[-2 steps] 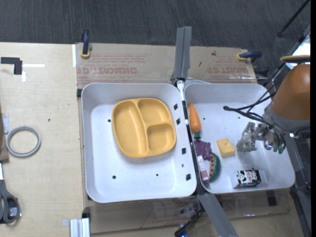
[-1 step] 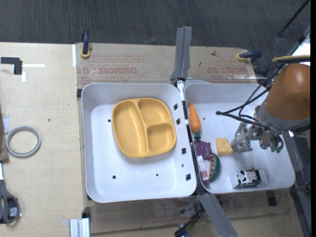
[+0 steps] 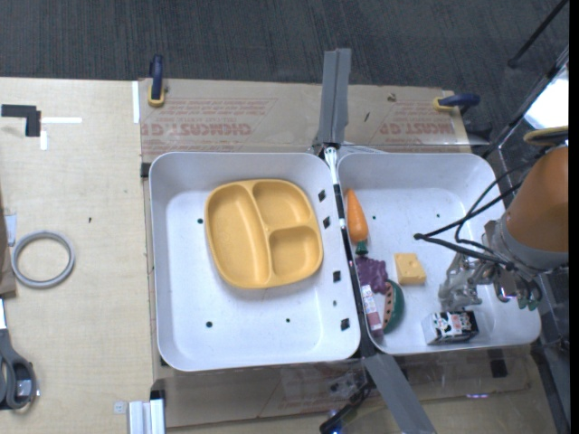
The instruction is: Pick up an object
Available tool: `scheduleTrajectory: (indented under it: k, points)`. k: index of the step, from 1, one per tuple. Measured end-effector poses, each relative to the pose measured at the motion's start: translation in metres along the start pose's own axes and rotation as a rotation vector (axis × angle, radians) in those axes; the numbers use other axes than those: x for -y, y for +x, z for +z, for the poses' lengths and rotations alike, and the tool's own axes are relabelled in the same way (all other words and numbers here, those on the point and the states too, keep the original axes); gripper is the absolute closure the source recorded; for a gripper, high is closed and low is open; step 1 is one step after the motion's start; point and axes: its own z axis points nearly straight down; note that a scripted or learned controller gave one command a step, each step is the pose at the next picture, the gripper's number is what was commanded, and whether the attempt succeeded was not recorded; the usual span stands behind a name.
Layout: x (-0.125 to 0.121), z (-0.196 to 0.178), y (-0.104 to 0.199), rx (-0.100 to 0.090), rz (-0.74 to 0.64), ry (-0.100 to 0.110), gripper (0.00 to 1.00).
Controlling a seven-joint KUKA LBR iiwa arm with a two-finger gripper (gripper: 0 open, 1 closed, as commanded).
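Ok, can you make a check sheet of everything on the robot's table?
Surface: left bin and right bin side by side on cardboard.
Job's things: carrot, cheese block, purple toy, watermelon slice, all in the right bin.
Clutter: yellow divided plate in the left bin.
Grippers: gripper over the right bin, right of the cheese block.
Cables: black cables cross above the right bin.
Surroundings: tape ring, scissors, blue clamp.
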Motion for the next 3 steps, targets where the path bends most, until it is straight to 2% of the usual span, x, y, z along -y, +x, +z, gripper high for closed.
scheduleTrajectory:
  k: [1, 2, 3]
  points:
    - [0.015, -0.001, -0.014, 0.003, -0.127, 0.000, 1.00]
    - [0.015, 0.000, 0.008, 0.003, -0.077, -0.001, 1.00]
    - [0.006, -0.001, 0.012, 0.004, -0.022, -0.001, 1.00]
